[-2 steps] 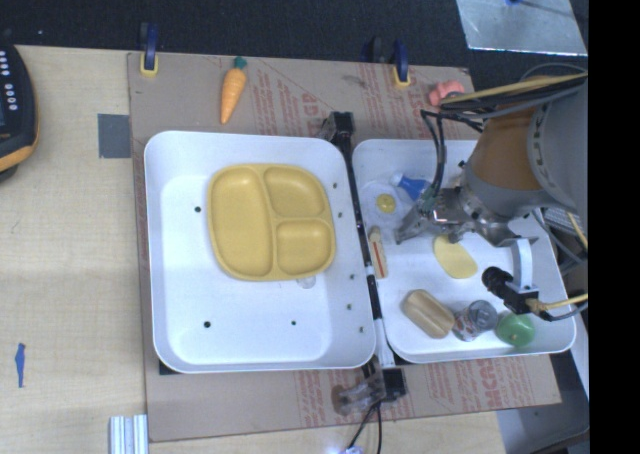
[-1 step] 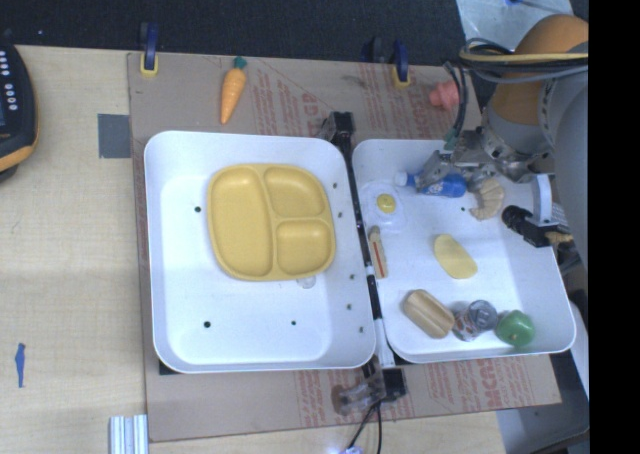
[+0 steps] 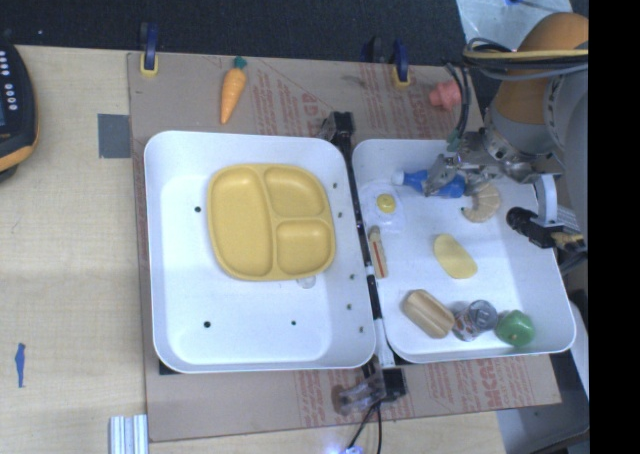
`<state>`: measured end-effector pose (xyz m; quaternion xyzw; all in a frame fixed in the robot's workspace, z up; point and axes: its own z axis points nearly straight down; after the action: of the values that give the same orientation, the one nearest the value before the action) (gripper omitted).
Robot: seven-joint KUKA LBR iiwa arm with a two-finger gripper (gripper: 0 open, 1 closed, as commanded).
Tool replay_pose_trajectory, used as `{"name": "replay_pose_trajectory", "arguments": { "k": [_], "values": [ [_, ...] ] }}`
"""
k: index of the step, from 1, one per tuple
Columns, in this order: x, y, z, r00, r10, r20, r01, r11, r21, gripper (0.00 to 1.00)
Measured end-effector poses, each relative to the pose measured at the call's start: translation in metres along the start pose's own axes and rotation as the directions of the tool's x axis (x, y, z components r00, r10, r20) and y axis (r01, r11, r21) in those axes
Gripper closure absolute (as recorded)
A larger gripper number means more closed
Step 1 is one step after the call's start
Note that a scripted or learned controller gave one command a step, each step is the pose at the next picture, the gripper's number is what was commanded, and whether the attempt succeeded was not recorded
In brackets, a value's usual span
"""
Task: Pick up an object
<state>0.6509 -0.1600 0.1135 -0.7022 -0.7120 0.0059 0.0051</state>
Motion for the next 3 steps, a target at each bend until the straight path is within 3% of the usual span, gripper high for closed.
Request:
{"name": "replay_pose_trajectory", "arguments": {
  "k": [1, 2, 3],
  "values": [
    [0.085, -0.064, -0.083, 1.000, 0.002, -0.005, -0.002, 1.000, -0.015, 1.00],
    [0.080, -0.063, -0.078, 1.000, 0.008, -0.001, -0.008, 1.000, -0.011, 0.00],
    [0.038, -0.157, 0.018, 1.000, 0.016, -0.004, -0.016, 1.000, 0.003, 0.00]
  ]
}}
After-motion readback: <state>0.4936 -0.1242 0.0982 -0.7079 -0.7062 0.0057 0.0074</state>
